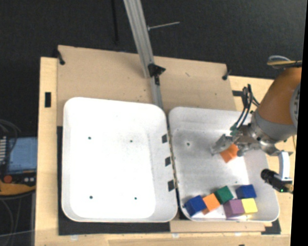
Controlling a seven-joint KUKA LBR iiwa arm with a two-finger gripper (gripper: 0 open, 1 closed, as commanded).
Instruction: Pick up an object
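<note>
The left bin (112,159) shows bare white floor with a few small dark dots. A grey metal pole (143,45) slants down from the top of the view to the gap between the bins. The right bin (193,164) holds a cluster of cubes along its near edge: from the left, a blue cube (195,205), an orange cube (211,202), a green cube (224,194), a purple cube (235,208), a yellow cube (249,206) and a second blue one (246,192), packed close and mostly touching. Farther back in that bin, well apart from the cluster, an orange block (228,153) sits tilted between the fingers of the gripper (227,149), which pinch it. The arm (278,110) comes in from the right edge above that bin
</note>
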